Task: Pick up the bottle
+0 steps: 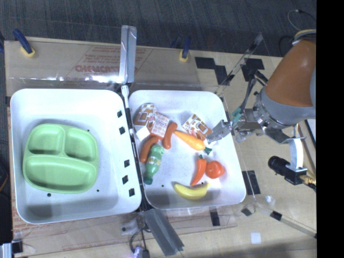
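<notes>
The arm's two-finger tool [219,130] sits at the right white bin's [232,190] right rim, small and blurred; whether it is spread or pressed together I cannot tell. The tan bench [161,61] carries both bins over dark flooring. The green plastic bottle [153,164] lies near the right bin's left wall, beside an orange sausage toy [147,149], with a yellow banana [190,190] nearby. A green divided tray [60,157] fills the left white bin [21,208].

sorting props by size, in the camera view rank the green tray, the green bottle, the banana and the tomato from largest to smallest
1. green tray, by far the largest
2. green bottle and banana: they look about alike in length, so I won't rank them
3. tomato, smallest
</notes>
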Action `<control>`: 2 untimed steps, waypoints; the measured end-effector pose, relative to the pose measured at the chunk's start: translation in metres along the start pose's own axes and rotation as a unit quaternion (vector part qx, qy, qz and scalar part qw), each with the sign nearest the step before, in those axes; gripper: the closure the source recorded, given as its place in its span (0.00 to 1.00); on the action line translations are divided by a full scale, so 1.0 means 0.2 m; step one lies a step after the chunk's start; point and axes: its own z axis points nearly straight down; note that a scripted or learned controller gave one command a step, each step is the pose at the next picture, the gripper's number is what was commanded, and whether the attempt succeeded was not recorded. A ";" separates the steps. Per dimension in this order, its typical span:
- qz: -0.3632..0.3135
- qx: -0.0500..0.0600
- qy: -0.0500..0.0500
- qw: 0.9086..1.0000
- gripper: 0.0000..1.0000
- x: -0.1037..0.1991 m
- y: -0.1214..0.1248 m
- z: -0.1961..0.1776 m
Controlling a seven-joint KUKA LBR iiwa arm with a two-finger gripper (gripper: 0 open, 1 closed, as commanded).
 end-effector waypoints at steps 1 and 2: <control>0.075 0.001 0.000 0.997 0.00 0.41 -0.10 0.79; 0.078 0.000 0.000 0.997 0.00 0.57 -0.12 0.40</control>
